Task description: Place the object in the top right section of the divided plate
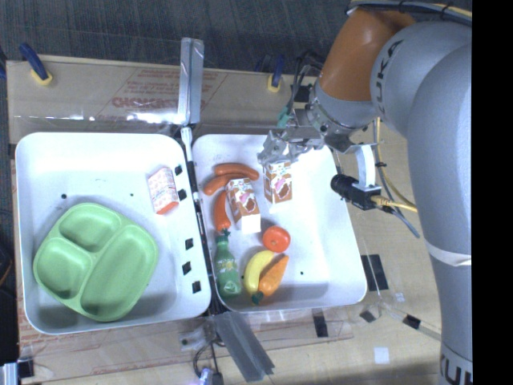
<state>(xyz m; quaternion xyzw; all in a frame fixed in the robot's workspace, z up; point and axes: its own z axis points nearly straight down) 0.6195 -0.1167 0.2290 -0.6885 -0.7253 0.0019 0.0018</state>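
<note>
1 milk carton (278,183) just below tool (282,147), right bin (337,239)

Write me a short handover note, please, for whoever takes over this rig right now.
Gripper: at the back of the right bin, directly above a small carton; a grasp is not confirmed.
Divided plate: green, in the left bin, nothing in its sections. An orange-white carton lies beside it.
Right bin also holds another carton, sausages, tomato, banana, carrot, bottle.
Done: nothing placed. Left: grasp, carry, put down in the top right section.
</note>
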